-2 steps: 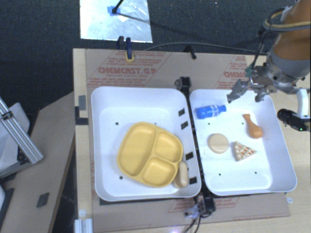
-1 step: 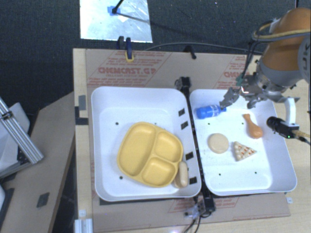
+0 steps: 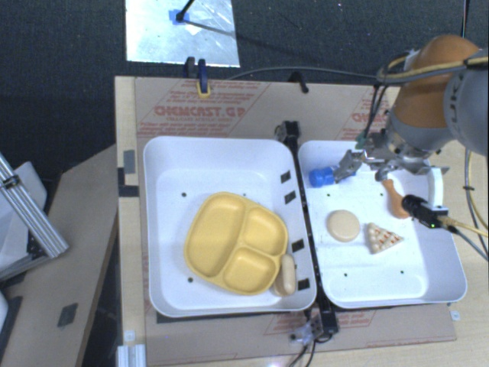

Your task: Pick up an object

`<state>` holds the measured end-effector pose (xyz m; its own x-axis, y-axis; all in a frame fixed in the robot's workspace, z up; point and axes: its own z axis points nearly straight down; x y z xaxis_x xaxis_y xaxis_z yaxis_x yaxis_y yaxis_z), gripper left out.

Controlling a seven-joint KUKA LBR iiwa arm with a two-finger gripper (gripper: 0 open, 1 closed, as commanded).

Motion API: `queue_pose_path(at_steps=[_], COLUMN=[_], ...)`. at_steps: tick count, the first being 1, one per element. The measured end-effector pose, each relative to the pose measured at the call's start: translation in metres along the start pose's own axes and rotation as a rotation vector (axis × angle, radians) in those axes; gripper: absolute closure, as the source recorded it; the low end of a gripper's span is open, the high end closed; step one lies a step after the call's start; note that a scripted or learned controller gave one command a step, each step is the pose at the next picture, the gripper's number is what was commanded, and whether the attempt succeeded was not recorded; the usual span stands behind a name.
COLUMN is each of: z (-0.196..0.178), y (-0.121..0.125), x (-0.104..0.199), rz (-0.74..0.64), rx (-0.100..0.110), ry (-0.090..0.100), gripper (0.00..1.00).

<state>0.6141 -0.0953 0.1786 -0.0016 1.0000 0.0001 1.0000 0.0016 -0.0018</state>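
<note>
- Two shallow white bins sit side by side on the worktop: left bin (image 3: pixel 164 205) and right bin (image 3: pixel 428 281).
- Left bin: yellow divided plate (image 3: pixel 235 241) lying flat near the bin's middle; pale oblong piece (image 3: pixel 286 274) touching the plate's near right corner, close to the bin's near right corner.
- Right bin: blue block (image 3: pixel 321 177) near the far left corner; round tan disc (image 3: pixel 344 225) about the middle; pizza-slice toy (image 3: pixel 382 238) just beside the disc, toward the right edge; orange curved piece (image 3: pixel 393 199) near the far edge, partly under the arm.
- Claw (image 3: pixel 353 161): low over the right bin's far left corner, just beside the blue block; whether it is spread or pressed together cannot be told.
</note>
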Motion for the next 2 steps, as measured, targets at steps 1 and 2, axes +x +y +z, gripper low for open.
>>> queue_pose_path(at_steps=[1, 2], z=[0.047, 0.033], y=[-0.008, -0.007], x=[0.003, 0.002], rz=[0.0, 0.0], rx=[0.001, -0.005], ry=[0.001, 0.0], gripper=[0.0, 1.0])
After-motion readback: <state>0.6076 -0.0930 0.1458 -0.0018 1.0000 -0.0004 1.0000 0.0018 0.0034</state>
